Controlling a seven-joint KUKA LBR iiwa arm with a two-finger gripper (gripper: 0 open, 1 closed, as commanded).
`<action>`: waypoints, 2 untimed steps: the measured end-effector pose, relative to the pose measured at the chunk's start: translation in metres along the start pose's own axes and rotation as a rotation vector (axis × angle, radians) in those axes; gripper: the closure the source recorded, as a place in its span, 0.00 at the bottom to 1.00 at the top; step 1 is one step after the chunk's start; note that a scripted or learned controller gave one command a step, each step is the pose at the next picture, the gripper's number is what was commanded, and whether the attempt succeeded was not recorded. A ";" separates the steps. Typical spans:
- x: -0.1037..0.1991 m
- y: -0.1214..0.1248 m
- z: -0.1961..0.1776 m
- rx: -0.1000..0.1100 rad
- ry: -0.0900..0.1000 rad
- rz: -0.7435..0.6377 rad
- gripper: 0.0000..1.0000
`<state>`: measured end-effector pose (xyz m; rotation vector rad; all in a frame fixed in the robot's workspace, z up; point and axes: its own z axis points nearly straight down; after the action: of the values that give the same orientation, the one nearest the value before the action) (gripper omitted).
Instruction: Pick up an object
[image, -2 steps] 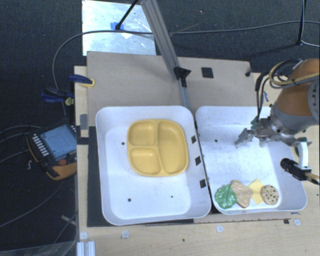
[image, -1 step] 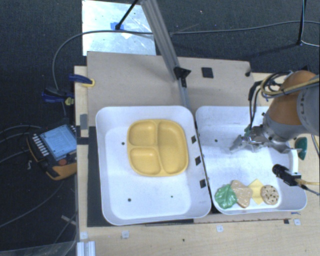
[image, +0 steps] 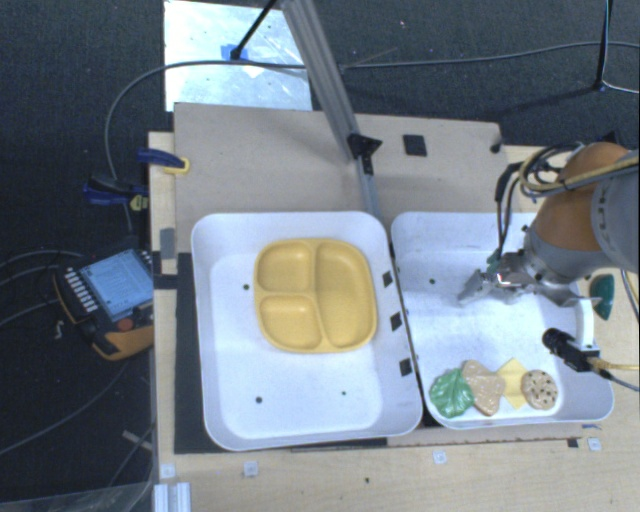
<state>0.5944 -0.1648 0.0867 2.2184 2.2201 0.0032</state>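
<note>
Nearest us, along the lower edge of the right bin (image: 600, 405), we see four small play-food pieces in a row: a green leaf (image: 451, 393) at the nine o'clock end, a tan heart-shaped piece (image: 485, 387) overlapping it, a yellow wedge (image: 512, 381) partly tucked beneath, and a round speckled cookie (image: 539, 389) at the three o'clock end. Any of these could serve as the object to pick up.

From that cluster, the gripper (image: 478, 289) sits toward twelve o'clock, well apart from the pieces and over bare bin floor. Its metal tip points toward nine o'clock, and we cannot tell how far the claw is spread; nothing shows between its tips, so we judge it carries nothing. The grey arm (image: 580, 225) with its orange band comes in from three o'clock, trailing cables.

In the left bin (image: 215, 330) lies a yellow divided plate (image: 315, 295), toward its upper middle.

What worries us is the crowding. The leaf, heart and wedge touch or overlap, so a descent there may clamp two pieces, or pinch an edge and flick one away. The pieces look flat and lie close to the bin wall at six o'clock, so a finger could strike the rim or skid over the top and close on air. The cookie, slightly separate, seems the safer target.
</note>
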 end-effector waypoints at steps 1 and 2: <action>-0.001 0.002 -0.013 -0.009 -0.004 0.000 1.00; 0.000 0.013 -0.062 -0.003 -0.001 -0.004 1.00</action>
<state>0.6074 -0.1648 0.1488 2.2114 2.2228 0.0059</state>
